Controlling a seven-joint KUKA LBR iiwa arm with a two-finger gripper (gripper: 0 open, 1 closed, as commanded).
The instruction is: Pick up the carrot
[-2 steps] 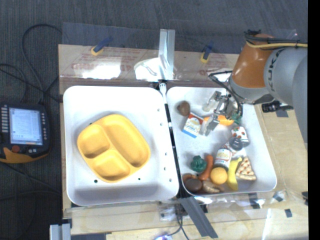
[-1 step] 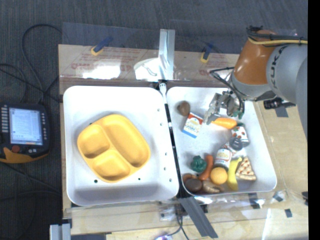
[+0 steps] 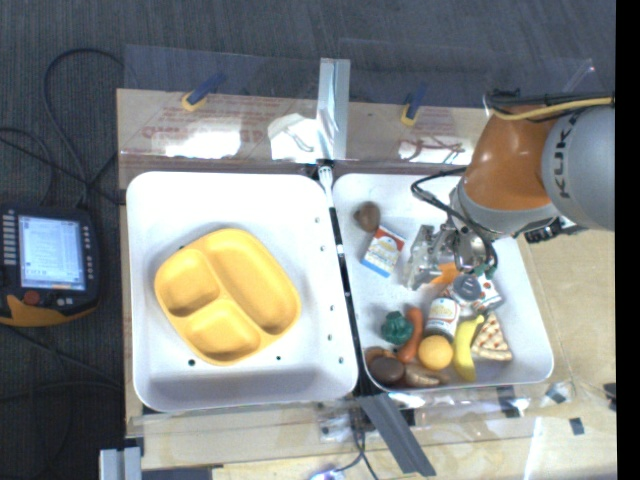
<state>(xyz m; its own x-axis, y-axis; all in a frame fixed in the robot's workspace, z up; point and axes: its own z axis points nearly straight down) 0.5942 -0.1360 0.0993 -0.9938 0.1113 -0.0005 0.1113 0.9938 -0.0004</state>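
Observation:
The carrot [image 3: 412,332] is a short orange piece lying in the right bin [image 3: 530,298], near its front, between a green broccoli piece [image 3: 397,325] and a small jar [image 3: 443,315]. My gripper [image 3: 438,258] hangs over the middle of the same bin, up and to the right of the carrot and apart from it. A small orange patch shows just beside the gripper's tip; I cannot tell what it belongs to. The arm's orange band [image 3: 510,168] sits above the bin's back right corner.
The right bin also holds a brown round item [image 3: 368,214], a small carton [image 3: 382,251], a tin [image 3: 466,288], an orange ball [image 3: 434,352], a banana [image 3: 466,344], a pizza-like wedge [image 3: 491,340] and brown pieces [image 3: 386,367]. The left bin [image 3: 150,368] holds a yellow divided plate [image 3: 226,293].

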